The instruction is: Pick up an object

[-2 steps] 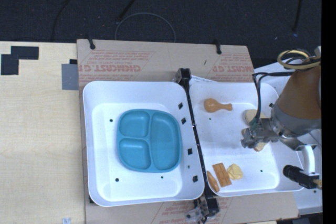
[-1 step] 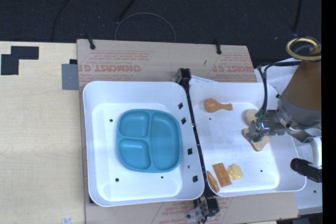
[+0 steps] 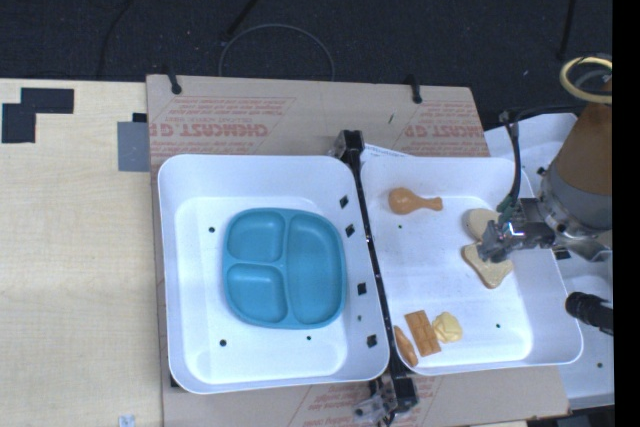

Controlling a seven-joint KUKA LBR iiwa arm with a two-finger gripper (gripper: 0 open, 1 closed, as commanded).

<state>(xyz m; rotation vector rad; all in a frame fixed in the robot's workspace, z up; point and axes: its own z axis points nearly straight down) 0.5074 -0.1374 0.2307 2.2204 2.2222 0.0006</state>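
My gripper hangs low over the right side of the right bin, directly above a pale tan, bread-like toy lying on the bin floor. A second pale piece lies just behind it, partly hidden by the gripper. Farther left in the same bin rests an orange-brown drumstick-shaped toy. Near the bin's front edge sit a brown rectangular piece, a thin orange stick and a small yellow lump.
The left bin holds a blue divided plate. A black divider bar runs between the bins. The arm's grey body and orange band stand at the right, with cables nearby.
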